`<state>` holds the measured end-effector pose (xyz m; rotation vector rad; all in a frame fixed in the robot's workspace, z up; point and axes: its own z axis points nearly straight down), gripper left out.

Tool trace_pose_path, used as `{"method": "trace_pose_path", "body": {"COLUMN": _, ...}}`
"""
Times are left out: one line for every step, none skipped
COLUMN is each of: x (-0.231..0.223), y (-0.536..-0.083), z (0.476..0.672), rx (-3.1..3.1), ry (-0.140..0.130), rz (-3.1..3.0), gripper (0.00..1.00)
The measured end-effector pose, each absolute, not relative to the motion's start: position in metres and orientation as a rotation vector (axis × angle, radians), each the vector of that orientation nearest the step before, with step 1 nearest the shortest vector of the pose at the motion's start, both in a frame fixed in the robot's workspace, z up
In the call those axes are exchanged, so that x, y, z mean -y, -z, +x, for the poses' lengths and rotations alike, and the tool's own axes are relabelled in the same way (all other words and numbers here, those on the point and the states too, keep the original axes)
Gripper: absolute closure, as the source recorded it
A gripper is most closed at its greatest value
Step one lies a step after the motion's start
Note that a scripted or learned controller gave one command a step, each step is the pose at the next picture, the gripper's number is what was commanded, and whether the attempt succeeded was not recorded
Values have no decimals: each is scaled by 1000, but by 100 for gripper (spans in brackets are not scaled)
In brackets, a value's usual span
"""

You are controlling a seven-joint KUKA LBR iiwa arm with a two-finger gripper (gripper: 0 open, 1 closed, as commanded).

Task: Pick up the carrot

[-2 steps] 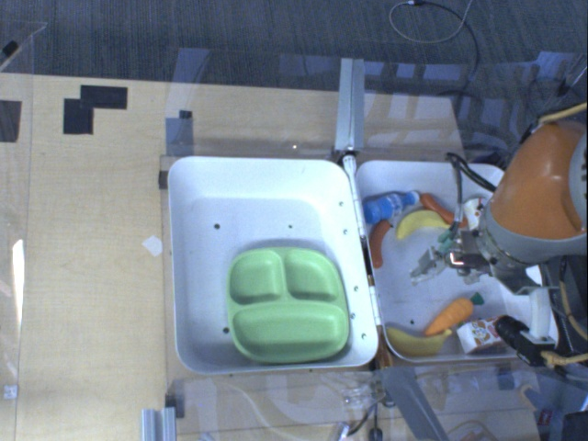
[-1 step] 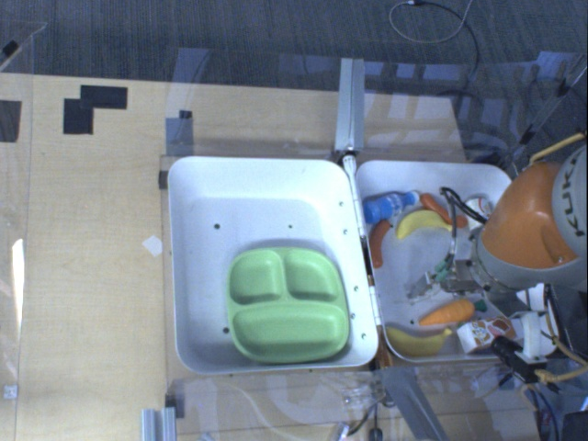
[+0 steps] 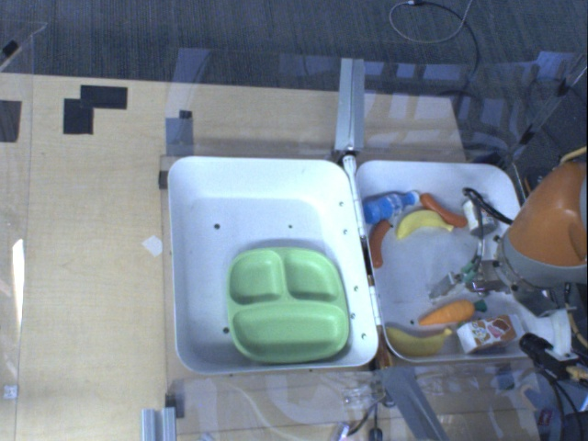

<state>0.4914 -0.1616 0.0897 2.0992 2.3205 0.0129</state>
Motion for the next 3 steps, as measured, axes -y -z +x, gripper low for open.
{"method": "trace_pose_path", "body": {"x": 122, "y": -89, "z": 491, "rx": -2098, "ry": -14, "rz": 2321, "gripper": 0}}
{"method": "trace_pose_path", "body": {"x": 172, "y": -90, "z": 491, "rx": -2238, "ry": -12, "rz": 2187, "gripper": 0}}
{"method": "trace_pose_path", "body": {"x": 172, "y": -90, "z": 491, "rx": -2238, "ry": -12, "rz": 2187, "gripper": 0}}
